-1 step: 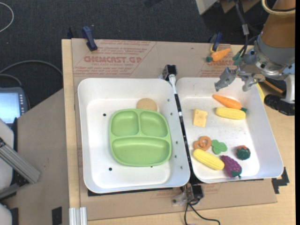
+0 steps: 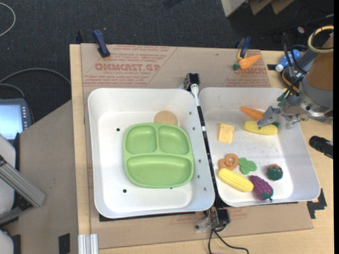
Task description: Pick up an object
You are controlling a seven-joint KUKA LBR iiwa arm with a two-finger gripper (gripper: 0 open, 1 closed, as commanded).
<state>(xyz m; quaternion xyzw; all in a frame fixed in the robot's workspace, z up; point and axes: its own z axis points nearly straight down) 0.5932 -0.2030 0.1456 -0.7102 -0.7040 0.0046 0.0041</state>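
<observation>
You see dark carpet floor, brown cardboard-covered bench, blue clamps at far edge, cables lying at left.

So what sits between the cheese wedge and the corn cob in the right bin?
In the camera view, the orange ring lies between the cheese wedge and the corn cob, just above the cob's left end; otherwise bare bin floor.
</observation>
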